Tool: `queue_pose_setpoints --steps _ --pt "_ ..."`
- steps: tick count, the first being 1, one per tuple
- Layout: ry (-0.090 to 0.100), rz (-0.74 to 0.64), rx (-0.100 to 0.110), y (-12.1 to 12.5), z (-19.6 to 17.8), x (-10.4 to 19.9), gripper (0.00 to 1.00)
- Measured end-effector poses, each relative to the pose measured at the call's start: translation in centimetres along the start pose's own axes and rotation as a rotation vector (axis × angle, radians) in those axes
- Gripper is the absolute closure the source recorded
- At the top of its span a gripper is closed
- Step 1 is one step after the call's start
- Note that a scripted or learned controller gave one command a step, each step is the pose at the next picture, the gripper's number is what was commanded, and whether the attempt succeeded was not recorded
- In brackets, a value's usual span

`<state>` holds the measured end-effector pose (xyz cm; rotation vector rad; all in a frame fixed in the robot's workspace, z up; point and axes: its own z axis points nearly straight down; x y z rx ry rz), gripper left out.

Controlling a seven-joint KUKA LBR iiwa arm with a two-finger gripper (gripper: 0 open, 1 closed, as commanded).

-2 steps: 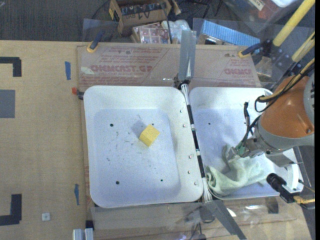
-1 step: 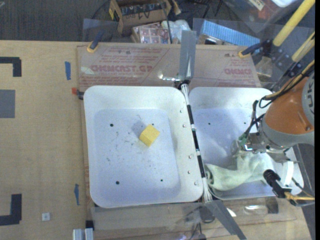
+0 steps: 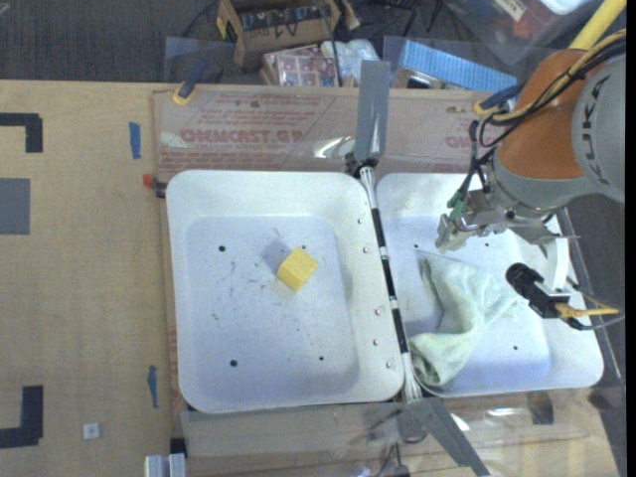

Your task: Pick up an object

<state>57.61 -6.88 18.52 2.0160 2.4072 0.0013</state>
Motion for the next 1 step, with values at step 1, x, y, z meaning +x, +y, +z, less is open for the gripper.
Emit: queue_pose_setpoints --steps 1 --pt "-0.003 -0.365 -0.004 1.66 -10.32 -2.95 1.00"
